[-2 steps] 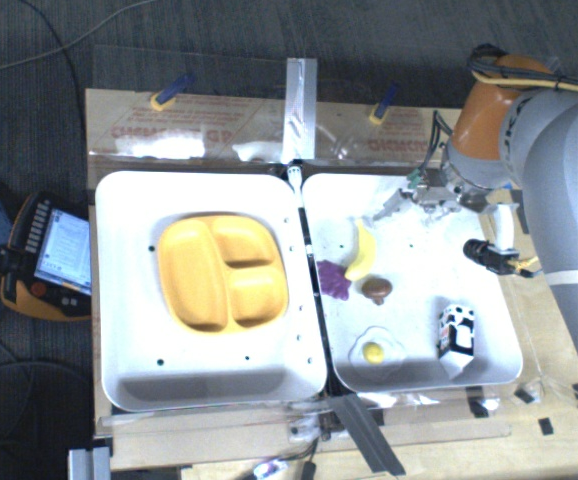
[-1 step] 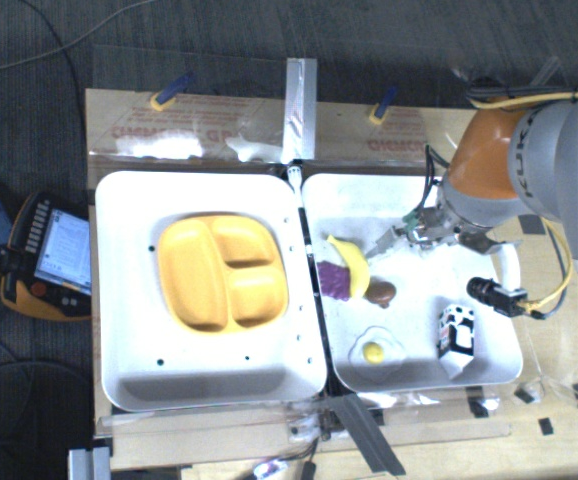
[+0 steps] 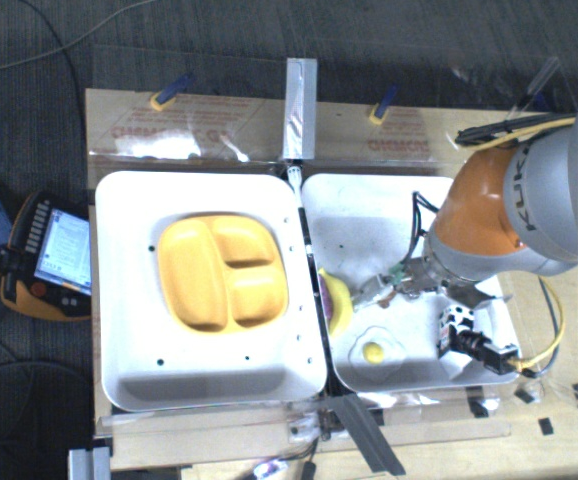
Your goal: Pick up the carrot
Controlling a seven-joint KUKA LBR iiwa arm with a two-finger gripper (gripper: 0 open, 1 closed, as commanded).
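Lying in the smooth white left bin, a glossy yellow divided tray.

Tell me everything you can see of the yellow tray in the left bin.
The yellow tray is a rounded-square dish that looks like glossy plastic, moulded into three compartments: one large along its left side and two smaller ones stacked on its right. It lies flat and upright on the floor of the left bin, roughly centred and turned slightly askew. All three compartments look bare. Apart from the bin floor, nothing touches it.

One fixed camera looks down aslant on both bins.
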